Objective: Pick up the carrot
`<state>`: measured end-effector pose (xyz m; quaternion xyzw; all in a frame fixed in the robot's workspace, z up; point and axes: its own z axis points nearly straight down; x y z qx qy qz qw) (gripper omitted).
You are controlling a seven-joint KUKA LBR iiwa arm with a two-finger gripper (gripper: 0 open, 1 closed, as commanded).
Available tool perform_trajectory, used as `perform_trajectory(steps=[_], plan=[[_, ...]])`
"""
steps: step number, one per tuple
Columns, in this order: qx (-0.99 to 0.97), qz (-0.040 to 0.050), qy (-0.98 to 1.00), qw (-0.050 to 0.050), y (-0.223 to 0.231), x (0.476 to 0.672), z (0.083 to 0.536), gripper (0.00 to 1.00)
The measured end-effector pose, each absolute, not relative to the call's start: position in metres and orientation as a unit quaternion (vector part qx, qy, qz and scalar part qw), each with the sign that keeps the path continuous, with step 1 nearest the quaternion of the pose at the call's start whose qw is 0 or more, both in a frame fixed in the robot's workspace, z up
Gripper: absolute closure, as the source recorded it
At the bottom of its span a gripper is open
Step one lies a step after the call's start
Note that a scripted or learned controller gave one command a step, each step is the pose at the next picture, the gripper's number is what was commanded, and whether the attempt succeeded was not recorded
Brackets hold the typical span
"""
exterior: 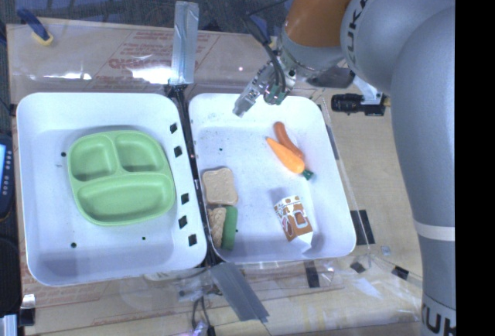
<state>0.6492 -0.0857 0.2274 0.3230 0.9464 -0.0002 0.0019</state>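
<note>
An orange carrot with a small green stem end lies in the right bin, toward its right side, beside a reddish-orange sausage that touches it. My gripper hangs over the bin's back edge, up and to the left of the carrot, well apart from it. Nothing shows between its fingers.
The right bin also holds a slice of bread, a green and tan item at the front left, and a small brown-and-white carton. A green divided plate sits in the left bin.
</note>
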Motion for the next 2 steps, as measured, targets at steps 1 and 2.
perform_trajectory(steps=[1, 2], plan=[[0.515, -0.0001, 0.857, 0.002, -0.113, 0.626, 0.279, 1.00], [0.211, -0.0003, 0.977, -0.001, -0.116, 0.597, 0.261, 1.00]])
